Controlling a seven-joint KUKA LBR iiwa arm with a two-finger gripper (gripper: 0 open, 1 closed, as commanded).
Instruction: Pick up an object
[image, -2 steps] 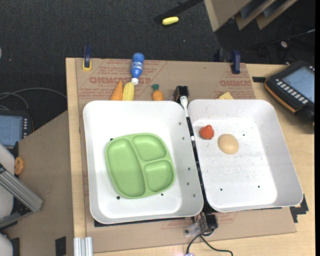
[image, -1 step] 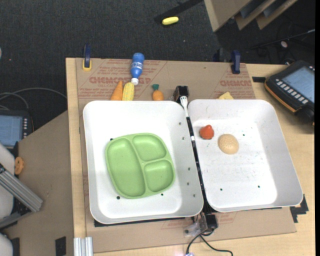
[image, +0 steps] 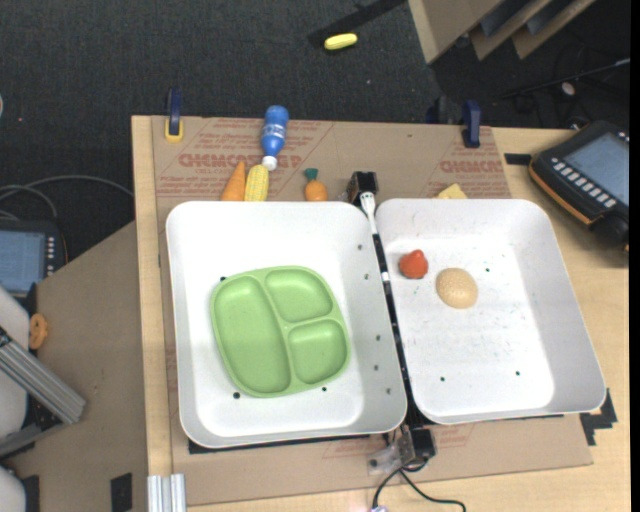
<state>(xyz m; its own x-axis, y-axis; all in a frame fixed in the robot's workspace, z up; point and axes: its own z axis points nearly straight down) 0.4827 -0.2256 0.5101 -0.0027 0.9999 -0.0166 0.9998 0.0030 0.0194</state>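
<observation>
Objects for picking sit in your right bin: a tan egg-shaped piece near the middle and, just beside it, a smaller red piece by the left wall. The left bin holds a green divided plate. You risk the round egg rolling off closing fingers, or the wall blocking a grasp on the red one.

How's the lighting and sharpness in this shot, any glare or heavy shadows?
Camera view: even, soft light; the white bins look bright, without harsh glare. The red object and tan egg cast only faint shadows. The green tray is fairly sharp; the whole picture is slightly soft and grainy.
</observation>
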